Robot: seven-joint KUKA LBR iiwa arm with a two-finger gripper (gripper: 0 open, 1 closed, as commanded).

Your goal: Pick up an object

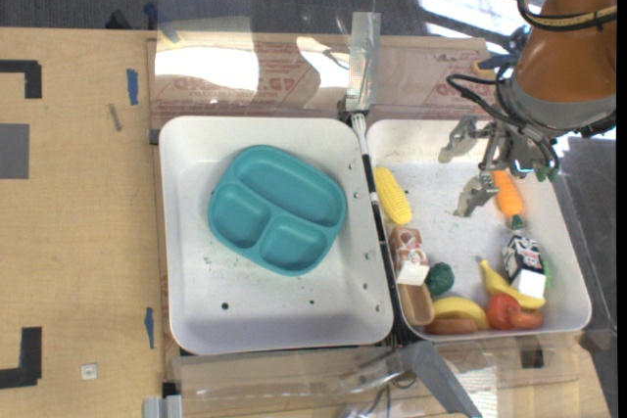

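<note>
Carrot, a small orange cone of smooth plastic with a green tip, lies in the right bin just beside the gripper, at its right, and is not between the fingers. The gripper hangs over the bin's upper middle with its two grey metal fingers spread apart and nothing between them; one points down-left, the other reaches left. Above it sits the arm's orange band, with black cables looped around it.

Left of the gripper, a yellow corn cob with a bumpy surface lies along the bin's left wall. Below it are a small printed box, a tan block and a dark green lump. Along the lower edge lie two bananas, a red tomato and a black-and-white carton, packed close together. The bin's floor around the gripper is bare white, flecked with small dark marks.

The left bin holds a teal plate, rounded and split into three compartments, sitting near the middle with bare floor all round it. A metal divider stands between the bins at the back. The bench is brown board with black and blue tape marks; dark floor lies beyond.
</note>
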